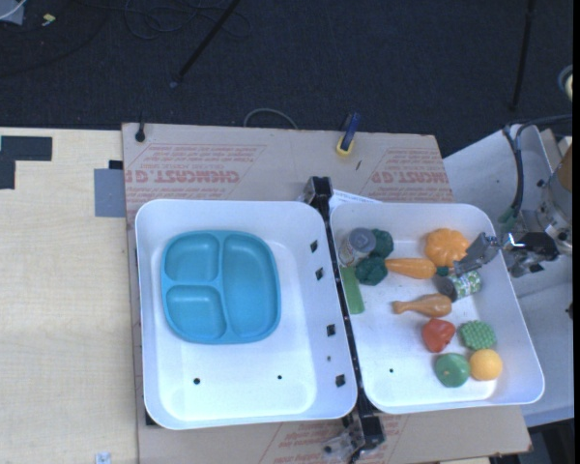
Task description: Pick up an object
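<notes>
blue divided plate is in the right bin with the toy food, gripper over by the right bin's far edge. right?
Not quite: the camera view shows the blue divided plate in the left bin. The toy food lies in the right bin, and the gripper is at that bin's right side.

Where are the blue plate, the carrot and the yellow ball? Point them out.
Blue plate (220,288): camera view, on the ridge between its compartments.
Carrot (411,268): camera view, on the middle of its orange body.
Yellow ball (485,363): camera view, on its centre.
</notes>
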Controlling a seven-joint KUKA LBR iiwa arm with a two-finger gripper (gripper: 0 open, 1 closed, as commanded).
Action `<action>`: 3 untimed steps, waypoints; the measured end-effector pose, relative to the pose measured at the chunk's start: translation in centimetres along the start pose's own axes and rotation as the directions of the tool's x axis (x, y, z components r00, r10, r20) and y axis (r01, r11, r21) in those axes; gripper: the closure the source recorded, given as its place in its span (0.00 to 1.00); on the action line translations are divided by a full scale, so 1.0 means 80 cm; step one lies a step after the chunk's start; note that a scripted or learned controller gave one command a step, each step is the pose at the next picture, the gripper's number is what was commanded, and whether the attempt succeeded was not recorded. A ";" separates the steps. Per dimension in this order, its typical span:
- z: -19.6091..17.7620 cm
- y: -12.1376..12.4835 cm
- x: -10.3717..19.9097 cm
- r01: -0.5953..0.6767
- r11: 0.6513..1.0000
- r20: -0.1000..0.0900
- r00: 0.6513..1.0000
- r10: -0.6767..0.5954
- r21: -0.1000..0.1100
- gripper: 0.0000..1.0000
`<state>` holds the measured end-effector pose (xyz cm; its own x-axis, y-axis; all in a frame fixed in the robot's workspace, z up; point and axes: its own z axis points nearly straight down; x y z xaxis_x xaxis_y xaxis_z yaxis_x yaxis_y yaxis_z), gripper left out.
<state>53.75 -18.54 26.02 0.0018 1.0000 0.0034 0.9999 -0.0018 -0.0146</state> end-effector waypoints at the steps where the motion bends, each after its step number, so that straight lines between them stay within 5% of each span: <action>1: -0.008 0.002 0.000 0.002 1.000 0.002 1.000 -0.002 -0.011 0.00; 3: 0.121 -0.010 0.019 0.003 1.000 0.000 1.000 -0.003 -0.006 0.00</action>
<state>52.85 -17.02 16.39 -0.0012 1.0000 0.0030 1.0000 0.0012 -0.0081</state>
